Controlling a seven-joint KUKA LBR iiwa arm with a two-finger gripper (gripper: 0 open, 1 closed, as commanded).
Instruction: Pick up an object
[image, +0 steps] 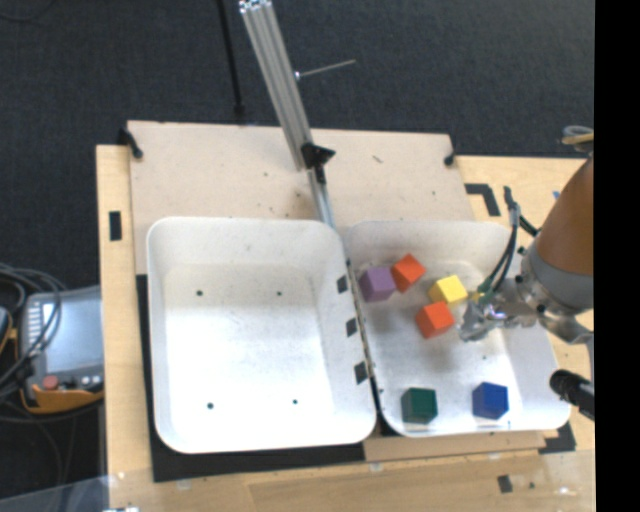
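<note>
From my remote station I look down on the worktop (420, 160), which carries two shallow white bins side by side; the left bin (250, 335) shows a bare white floor with a few small dark dots; the right bin (450, 245) holds all the coloured blocks. The arm (572, 240) reaches in from the right side, and the gripper (480, 322) hangs over the right bin, just to the right of the middle blocks; the jaws are small and blurred for me, so I cannot tell if they are open or closed, and I see no block between them. The yellow block (449, 290) lies nearest to the gripper, just on its upper left; the orange block (435, 319) lies just below the yellow one and seems to touch it at a corner; a second orange block (407, 272) and the purple block (376, 283) sit close together near the bin's left wall, at the upper part. The green block (420, 405) and the blue block (490, 400) rest near the front wall, well apart from the others. A slanted metal rail (285, 90) stands behind the bins; a grey control pad (60, 345) with cables lies at the far left.
</note>
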